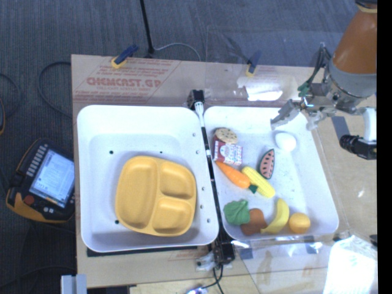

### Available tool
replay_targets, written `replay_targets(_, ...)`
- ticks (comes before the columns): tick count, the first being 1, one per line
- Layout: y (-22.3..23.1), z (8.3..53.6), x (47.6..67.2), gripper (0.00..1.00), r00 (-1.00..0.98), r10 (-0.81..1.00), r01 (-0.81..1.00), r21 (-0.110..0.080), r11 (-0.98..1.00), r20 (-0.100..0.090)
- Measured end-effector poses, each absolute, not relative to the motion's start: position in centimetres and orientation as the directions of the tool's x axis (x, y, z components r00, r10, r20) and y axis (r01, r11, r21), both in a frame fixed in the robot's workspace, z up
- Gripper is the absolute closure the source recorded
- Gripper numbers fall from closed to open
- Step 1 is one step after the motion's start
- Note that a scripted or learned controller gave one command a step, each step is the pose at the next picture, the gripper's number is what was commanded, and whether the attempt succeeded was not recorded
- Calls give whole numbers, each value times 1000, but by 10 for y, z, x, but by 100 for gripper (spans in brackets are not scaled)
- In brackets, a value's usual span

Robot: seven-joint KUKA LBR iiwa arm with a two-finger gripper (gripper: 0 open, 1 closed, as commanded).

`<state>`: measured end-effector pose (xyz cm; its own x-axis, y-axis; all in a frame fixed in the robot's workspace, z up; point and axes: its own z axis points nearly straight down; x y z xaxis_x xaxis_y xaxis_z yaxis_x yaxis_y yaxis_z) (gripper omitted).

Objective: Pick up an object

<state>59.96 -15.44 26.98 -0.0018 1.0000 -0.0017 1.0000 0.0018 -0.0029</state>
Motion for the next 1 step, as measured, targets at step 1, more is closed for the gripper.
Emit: replay_targets(1, -167, 143, 590, 0, -123, 992, 992, -16, 123, 3)
